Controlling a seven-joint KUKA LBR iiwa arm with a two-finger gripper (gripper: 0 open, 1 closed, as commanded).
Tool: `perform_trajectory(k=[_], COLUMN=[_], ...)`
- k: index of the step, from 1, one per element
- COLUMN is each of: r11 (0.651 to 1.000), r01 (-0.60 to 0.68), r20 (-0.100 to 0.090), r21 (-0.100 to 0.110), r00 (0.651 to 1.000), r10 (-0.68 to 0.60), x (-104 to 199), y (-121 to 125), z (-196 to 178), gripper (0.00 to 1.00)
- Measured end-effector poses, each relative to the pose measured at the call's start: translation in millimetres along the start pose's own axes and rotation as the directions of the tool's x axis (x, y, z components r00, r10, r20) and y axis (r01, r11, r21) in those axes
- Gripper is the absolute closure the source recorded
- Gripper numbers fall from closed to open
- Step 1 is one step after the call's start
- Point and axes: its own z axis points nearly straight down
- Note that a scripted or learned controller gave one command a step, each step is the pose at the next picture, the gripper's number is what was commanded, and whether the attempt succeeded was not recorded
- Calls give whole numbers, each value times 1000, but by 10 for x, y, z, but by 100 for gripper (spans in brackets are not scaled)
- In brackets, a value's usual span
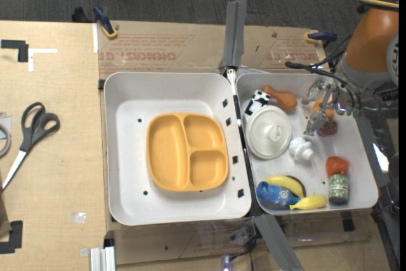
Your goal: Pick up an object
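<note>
Claw (319, 112) near right bin's (370, 155) far edge

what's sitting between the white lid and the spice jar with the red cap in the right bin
In the camera view, a small lumpy white object lies between the white lid and the spice jar, on the bin floor, close beside the lid's right edge.

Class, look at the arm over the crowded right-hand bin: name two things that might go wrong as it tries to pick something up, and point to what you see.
1. The end effector hangs over tightly packed small items near the dark red round object, so it may nudge neighbours or grab none.
2. The white domed lid sits close to the small white crumpled piece; a descent there could hit the lid.
</note>
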Motion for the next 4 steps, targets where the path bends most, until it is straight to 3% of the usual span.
perform_trajectory(k=[1, 2, 3, 4], r11=[1000, 999, 976, 1000], r01=[3, 46, 218, -12], r20=[7, 2, -1, 4], r21=[1, 0, -1, 0], r00=[1000, 999, 976, 1000], r10=[-3, -46, -218, 12], x=[-21, 186, 316, -115], y=[15, 389, -76, 248], z=[-118, -1513, -37, -17], gripper=[100, 100, 100, 100])
